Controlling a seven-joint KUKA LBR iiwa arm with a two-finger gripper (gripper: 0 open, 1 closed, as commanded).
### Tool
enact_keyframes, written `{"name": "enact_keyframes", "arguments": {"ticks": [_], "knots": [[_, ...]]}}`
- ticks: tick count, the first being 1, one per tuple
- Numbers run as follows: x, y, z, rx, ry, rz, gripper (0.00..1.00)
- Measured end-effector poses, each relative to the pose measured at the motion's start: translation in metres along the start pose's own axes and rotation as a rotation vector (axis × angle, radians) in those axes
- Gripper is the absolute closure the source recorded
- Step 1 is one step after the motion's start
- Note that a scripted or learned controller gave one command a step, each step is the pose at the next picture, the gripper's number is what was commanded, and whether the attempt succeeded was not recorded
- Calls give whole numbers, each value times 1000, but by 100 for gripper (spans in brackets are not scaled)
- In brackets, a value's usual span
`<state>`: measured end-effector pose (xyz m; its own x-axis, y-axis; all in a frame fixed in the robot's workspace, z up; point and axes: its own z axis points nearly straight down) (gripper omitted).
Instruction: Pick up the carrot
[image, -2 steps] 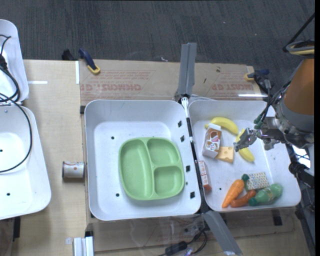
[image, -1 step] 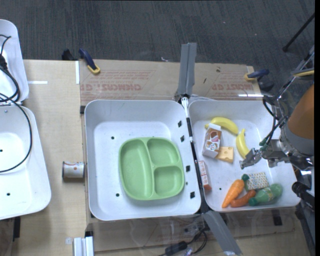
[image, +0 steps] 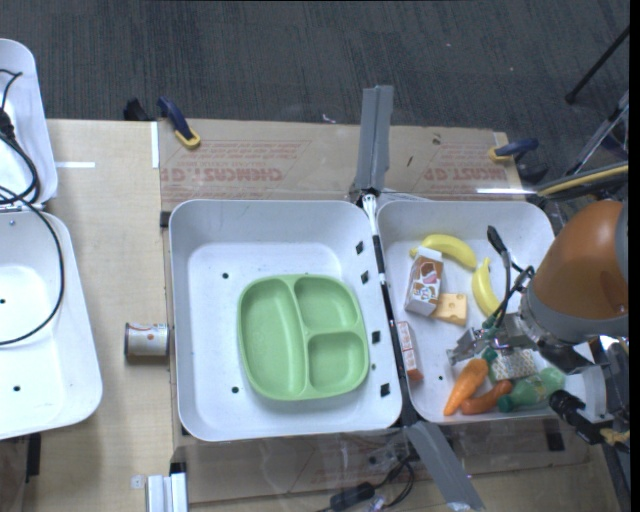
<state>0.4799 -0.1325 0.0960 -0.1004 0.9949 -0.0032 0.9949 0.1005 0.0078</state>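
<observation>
- The tapered orange plastic carrot (image: 464, 385) lies near the front of the right shallow white bin (image: 395, 300)
- The metal claw (image: 484, 345) sits right above its top; whether it's gripping, I can't tell
- A green divided plate (image: 303, 337) rests in the left bin

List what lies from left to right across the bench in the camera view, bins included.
Small can → left bin holding the green divided plate → right bin with the carton, cheese wedge, carrot → gripper.
</observation>
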Motion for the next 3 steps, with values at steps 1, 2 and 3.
{"name": "enact_keyframes", "arguments": {"ticks": [1,2,3], "knots": [[18,51,5,10,3,225,0],[17,51,-4,11,2,229,100],[16,50,-12,14,2,232,100]]}}
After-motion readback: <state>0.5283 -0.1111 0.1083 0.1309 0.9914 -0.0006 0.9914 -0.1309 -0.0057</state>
